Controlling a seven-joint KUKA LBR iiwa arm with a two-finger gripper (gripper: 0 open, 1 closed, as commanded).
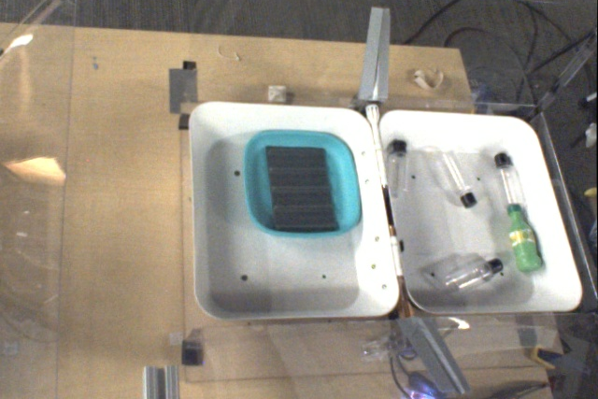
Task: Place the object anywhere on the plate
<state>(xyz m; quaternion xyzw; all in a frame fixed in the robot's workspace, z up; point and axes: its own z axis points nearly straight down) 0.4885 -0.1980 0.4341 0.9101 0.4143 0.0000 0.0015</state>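
The teal plate (302,182), carrying a dark ribbed insert, sits in the left bin (215,285). At 3 o'clock, the right bin (551,294) holds clear vials (462,273) and a green bottle (524,248): light, stiff, slippery, likely to roll; grip mid-body across its width. Claw state: cannot tell

- Even, fairly bright overhead light falls across the wooden bench (112,229) and both white bins.
- Glare washes out the right bin (551,229), leaving its clear tubes faint and hard to read.
- A soft shadow pools along the lower inside wall of the left bin (210,201).
- A bright reflection glows on the clear sheet (37,168) at left.
- The picture is slightly soft and grainy throughout.
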